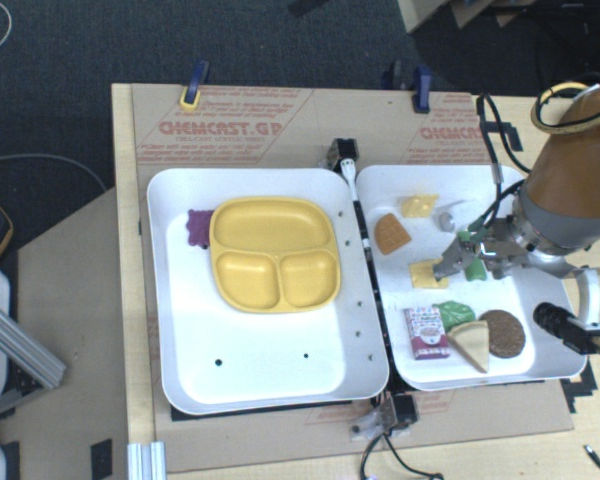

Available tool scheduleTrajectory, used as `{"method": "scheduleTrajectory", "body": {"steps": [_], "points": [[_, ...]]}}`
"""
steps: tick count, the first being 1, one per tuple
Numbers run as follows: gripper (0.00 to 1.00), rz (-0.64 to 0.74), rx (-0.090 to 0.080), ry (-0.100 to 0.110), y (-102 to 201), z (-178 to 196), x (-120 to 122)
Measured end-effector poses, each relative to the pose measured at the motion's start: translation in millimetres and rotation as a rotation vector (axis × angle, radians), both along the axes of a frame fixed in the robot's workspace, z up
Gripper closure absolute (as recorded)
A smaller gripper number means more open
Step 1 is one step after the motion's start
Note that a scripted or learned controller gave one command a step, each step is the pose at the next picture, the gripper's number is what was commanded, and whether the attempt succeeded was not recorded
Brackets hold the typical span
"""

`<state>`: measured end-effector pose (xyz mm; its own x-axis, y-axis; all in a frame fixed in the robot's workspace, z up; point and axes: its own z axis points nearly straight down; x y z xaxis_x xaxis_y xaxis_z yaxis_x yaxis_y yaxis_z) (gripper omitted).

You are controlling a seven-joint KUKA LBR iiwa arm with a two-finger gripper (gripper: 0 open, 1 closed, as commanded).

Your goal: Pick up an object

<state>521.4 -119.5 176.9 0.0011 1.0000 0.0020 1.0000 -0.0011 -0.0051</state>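
The gripper (450, 267) hangs low over the right bin (400, 358), near that bin's middle, its dark tip pointing toward nine o'clock; whether the pincer is spread or pressed together I cannot tell, since the tip is small and dark against the clutter, and nothing is plainly seen pinched in it. Just at its seven o'clock, almost under the tip, lies a small yellow block (423, 275). At eleven o'clock from the gripper sits a brown toast-like piece (391, 233), and at twelve o'clock a pale yellow lump (418, 206) with a small grey object (446, 219) just beside it. A green piece (476, 269) shows close against the wrist hardware, at the gripper's three o'clock. Toward six o'clock lies a red and white packet (426, 331), touching a green leaf-shaped item (455, 314); a tan wedge (472, 346) and a round dark brown cookie (503, 333) lie next to them near the bin's lower right corner. The left bin (180, 368) carries a yellow divided tray (276, 252) in its upper half, with a purple object (198, 227) touching the tray's nine o'clock edge. The arm's orange band (575, 168) looms at the right bin's three o'clock side.
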Motion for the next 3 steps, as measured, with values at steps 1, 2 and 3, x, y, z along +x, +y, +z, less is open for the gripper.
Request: {"method": "scheduleTrajectory", "body": {"steps": [1,2,3], "points": [[0.00,0.001,0.000,0.001,0.2,-42.6,0.6],[0.00,0.000,0.000,-0.001,1.0,-94.3,0.2],[1.00,-0.001,-0.002,-0.007,0.5,-81.9,1.0]]}}
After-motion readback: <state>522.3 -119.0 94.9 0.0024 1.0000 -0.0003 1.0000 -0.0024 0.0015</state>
